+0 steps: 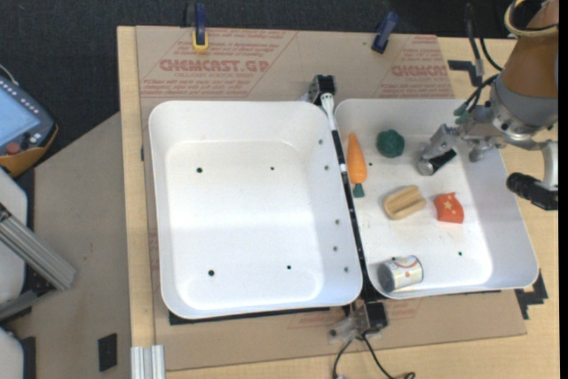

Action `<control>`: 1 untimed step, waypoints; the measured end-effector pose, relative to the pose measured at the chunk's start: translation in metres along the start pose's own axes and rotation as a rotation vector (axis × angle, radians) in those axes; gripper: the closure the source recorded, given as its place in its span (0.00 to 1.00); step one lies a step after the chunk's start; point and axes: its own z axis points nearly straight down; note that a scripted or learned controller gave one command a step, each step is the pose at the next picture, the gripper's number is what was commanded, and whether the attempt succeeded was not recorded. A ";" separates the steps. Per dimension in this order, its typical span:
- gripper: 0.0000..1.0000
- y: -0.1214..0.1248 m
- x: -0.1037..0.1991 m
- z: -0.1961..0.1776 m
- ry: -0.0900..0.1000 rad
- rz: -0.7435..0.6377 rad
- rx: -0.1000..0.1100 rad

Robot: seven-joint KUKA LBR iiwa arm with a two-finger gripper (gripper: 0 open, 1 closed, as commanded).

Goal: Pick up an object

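My gripper [434, 157] hangs over the upper right part of the right bin [506, 257], reaching in from the right. Just left of it lies a dark green ball [390, 142]. An orange carrot [355, 161] with a green end lies along the bin's left wall. A tan block [404, 202] sits near the middle and a red piece [449, 208] lies to its right, both below the gripper. A silver can [403, 272] lies on its side at the front left corner. Nothing shows in the gripper.
The left bin [173, 191] stands beside the right one, with a black divider strip [342, 191] between them. Blue clamps [199, 24] hold the cardboard base at the back edge.
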 end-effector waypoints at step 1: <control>0.00 -0.048 0.024 0.053 0.001 0.000 0.001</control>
